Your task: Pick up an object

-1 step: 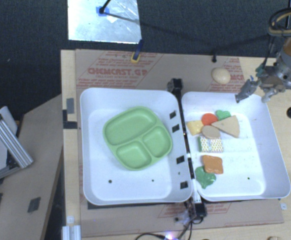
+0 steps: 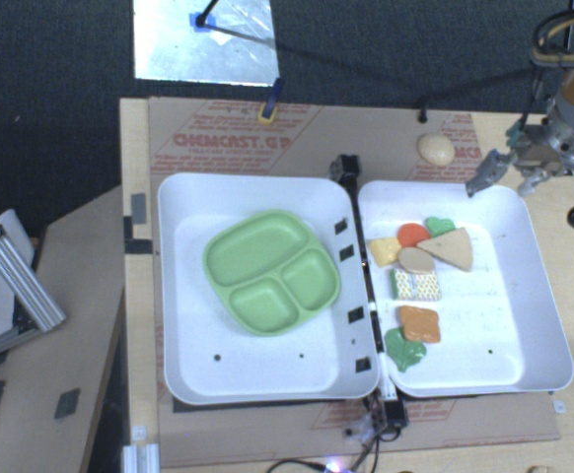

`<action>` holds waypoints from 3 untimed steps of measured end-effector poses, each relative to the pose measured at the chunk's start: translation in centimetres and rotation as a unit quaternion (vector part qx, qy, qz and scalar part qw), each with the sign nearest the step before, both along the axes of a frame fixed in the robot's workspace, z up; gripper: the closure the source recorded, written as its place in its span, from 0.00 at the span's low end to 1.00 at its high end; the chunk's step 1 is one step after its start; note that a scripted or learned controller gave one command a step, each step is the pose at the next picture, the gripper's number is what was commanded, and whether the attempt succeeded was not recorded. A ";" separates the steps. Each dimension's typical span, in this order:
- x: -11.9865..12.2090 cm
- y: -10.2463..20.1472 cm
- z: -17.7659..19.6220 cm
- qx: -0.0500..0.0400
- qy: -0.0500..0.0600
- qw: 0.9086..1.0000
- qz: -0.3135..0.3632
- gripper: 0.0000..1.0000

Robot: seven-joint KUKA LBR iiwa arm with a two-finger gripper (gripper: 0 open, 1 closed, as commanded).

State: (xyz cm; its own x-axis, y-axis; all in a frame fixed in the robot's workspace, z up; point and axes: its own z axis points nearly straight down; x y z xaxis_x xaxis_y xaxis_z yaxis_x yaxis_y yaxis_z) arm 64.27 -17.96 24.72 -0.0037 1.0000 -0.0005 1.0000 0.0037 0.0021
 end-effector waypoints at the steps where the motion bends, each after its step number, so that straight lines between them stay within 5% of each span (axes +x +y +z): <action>1: -0.5 0.8 -4.8 0.000 0.002 1.000 0.000 0.00; 3: -1.2 1.7 -13.9 0.000 0.001 1.000 -0.001 0.00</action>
